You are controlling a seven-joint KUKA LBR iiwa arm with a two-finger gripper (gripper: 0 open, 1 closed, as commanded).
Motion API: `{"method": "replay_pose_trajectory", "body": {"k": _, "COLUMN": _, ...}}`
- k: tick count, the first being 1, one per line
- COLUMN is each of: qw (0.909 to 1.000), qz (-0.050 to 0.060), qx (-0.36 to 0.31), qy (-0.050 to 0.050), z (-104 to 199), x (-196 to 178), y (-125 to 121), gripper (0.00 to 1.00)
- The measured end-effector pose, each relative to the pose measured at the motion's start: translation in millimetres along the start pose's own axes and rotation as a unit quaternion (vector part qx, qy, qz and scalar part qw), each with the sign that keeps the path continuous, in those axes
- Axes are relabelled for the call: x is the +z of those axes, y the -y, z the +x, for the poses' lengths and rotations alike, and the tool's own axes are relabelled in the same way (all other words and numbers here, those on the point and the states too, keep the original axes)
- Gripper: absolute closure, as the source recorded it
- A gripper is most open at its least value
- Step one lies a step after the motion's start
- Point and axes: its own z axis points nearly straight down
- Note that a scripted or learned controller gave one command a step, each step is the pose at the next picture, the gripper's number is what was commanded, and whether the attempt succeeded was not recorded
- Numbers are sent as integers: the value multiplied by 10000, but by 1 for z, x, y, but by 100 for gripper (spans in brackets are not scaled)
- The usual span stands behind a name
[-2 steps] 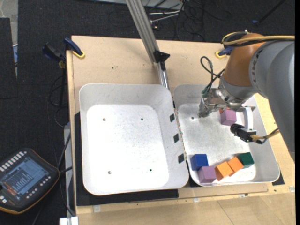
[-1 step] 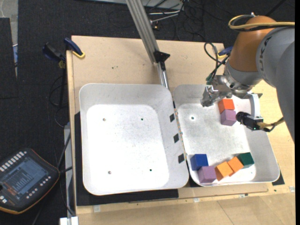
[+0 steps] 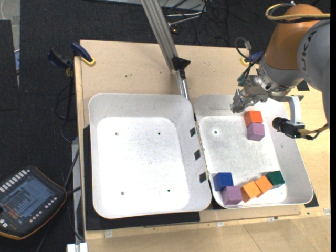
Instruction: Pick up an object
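In the right white bin [image 3: 294, 156], a small orange cube [image 3: 253, 117] touching a purple cube [image 3: 256, 132] was seen just right of and below the two-finger gripper [image 3: 238, 104], whose opening could not be told.

A pale wooden bench top [image 3: 136, 67] is seen from above, set against a dark floor [image 3: 37, 114] that is crossed at the top by loose black cables [image 3: 210, 9]. A slanted metal pole [image 3: 160, 28] is mounted from the top edge down to the middle of the bench, and a blue clamp [image 3: 79, 50] with a yellow tip is fixed at the bench's far left corner. A handheld control pendant [image 3: 26, 201] with a lit screen is laid on the floor at the lower left, and the whole scene is lit evenly, with no hard shadows cast.
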Motion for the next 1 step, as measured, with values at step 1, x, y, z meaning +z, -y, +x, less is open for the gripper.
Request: {"method": "replay_pose_trajectory", "body": {"k": 1, "qw": 10000, "qz": -7, "qx": -10, "qy": 0, "z": 5, "x": -57, "y": -11, "gripper": 100}}
